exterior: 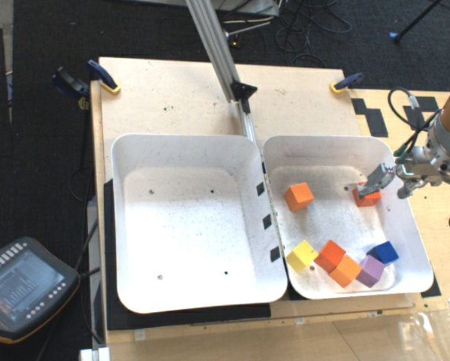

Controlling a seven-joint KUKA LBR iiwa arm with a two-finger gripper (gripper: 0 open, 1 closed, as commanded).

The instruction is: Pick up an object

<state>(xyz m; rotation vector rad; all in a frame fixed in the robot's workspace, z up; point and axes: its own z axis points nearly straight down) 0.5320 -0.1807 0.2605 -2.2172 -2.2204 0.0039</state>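
The gripper (381,180) is hovering over the right bin (405,209), fingers apparently spread, with a red block (369,196) lying just below-left.

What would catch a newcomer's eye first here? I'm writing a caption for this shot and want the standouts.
The bright blocks clustered at the near edge of the right bin: a yellow block, an orange block, a purple block and a blue block. Next, the gripper reaching in from the right, low over a small red block by the bin's far right wall.
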